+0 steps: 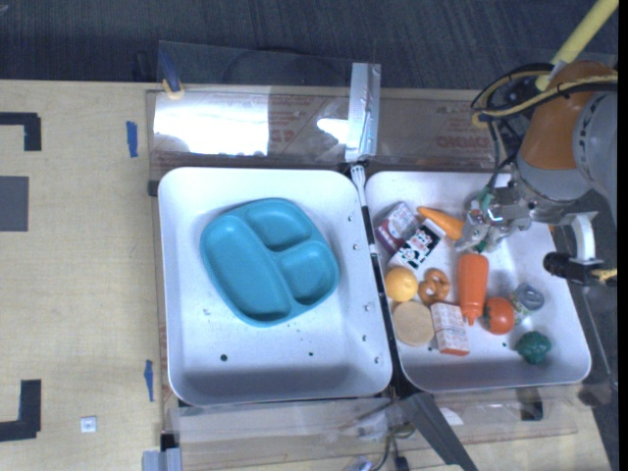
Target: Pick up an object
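Tool [488, 226]: low over the right bin, at the upper end of the large carrot; metal parts blur together, so cannot tell whether it is apart, together or clamped on anything.
Arm [564, 140]: grey with an orange band, enters from the right above the large carrot; cut off by the frame edge; yellow and black cables loop over it.
Large carrot [473, 283]: orange, standing lengthwise, top end touching or just under the tool; contact unclear.
Small carrot [442, 222]: up and left of the large carrot, tilted, near the tool.
Printed packets [410, 235]: left of the large carrot, two overlapping; print too small to read.
Pretzel [433, 285]: just left of the large carrot.
Yellow fruit [400, 285]: further left, beside the pretzel.
Tan disc [413, 324]: below-left of the large carrot; identity unclear.
Small carton [450, 328]: touching the large carrot's lower end, label illegible.
Tomato [500, 315]: just right of the large carrot's lower end.
Grey piece [528, 297]: right of the tomato, too small to identify.
Green item [535, 346]: below-right of the large carrot, near the bin corner.
Right bin [564, 371]: white, holds all the above; right wall partly hidden by the arm.
Left bin [186, 292]: well left of the large carrot, holds a blue divided tray [270, 260].
Worktop [69, 292]: pale wood, left of the bins.
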### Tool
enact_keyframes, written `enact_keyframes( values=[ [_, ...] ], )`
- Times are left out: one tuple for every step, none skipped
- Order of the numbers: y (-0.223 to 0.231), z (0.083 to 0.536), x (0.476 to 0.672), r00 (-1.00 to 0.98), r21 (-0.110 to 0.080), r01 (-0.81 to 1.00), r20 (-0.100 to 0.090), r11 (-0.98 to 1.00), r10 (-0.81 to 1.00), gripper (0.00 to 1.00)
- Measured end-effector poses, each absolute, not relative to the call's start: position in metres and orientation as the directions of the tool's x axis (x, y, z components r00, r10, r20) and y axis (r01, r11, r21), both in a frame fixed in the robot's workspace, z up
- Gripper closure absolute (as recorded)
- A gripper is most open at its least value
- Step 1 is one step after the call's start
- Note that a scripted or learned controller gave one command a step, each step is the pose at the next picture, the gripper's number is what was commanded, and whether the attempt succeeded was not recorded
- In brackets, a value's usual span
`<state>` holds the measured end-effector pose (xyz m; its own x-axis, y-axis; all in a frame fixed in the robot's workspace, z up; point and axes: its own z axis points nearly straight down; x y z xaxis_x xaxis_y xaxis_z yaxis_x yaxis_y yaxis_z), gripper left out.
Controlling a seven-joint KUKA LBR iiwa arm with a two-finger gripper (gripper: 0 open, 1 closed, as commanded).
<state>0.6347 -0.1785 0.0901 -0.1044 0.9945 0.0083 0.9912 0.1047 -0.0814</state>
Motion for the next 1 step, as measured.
enact_keyframes(
  values=[
    [-0.1433, 0.216, 0.6706, -0.229, 0.012, 0.973, -0.005, 0.229, 0.973, 1.0]
  ],
)
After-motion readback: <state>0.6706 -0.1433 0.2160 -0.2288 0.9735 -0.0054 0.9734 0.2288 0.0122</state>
